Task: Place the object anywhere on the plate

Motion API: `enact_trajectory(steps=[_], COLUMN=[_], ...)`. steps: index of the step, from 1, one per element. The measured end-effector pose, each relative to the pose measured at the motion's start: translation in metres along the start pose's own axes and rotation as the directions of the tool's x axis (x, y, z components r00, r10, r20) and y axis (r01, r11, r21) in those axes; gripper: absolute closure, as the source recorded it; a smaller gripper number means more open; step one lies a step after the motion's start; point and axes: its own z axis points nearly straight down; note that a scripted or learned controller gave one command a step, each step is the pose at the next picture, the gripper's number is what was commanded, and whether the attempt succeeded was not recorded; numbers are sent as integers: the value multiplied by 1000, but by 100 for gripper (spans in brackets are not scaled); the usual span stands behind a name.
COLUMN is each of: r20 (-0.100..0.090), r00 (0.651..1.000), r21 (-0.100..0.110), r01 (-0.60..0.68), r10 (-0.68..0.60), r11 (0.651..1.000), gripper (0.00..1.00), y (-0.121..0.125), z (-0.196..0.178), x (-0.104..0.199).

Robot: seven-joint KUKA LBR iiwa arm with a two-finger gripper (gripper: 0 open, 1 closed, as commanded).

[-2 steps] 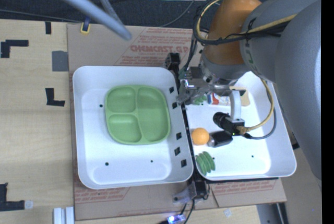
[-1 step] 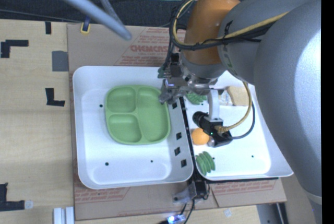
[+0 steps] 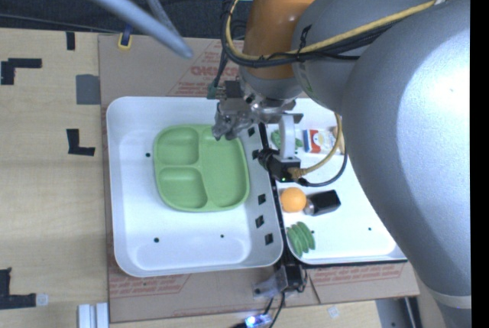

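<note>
Two shallow white bins sit side by side on the counter: the left bin and the right bin. One green plate lies in the left bin, a little toward that bin's 1 o'clock corner. It has three compartments: two smaller ones stacked on its 9 o'clock side and one long one on its 3 o'clock side, whose long axis runs roughly from 12 to 6 o'clock, tilted slightly.

In the right bin four loose things can be counted. One orange ball lies near the wall between the bins, with one small black block just beside it at 3 o'clock; the block's long axis runs about 8 to 2 o'clock. One green ridged object lies at the ball's 6 o'clock, close by, with its long axis about 11 to 5 o'clock. One white packet with red and blue print lies at the ball's 12 o'clock, partly hidden by the arm.

The single arm reaches in from 3 o'clock, its orange band above the wrist. The end effector hangs over the plate's 12 o'clock edge. Whether it is spread or pressed together cannot be told, and no object can be made out in it.
</note>
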Motion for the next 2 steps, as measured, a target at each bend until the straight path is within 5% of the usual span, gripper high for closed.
enact_trajectory(steps=[1, 2], r20=[1, 2], r00=[1000, 1000], r21=[2, 1], r01=[-4, -4], r10=[4, 4], r11=[1000, 1000], gripper=[100, 0], y=[-16, -15], z=[-9, -9], x=[-2, -2])
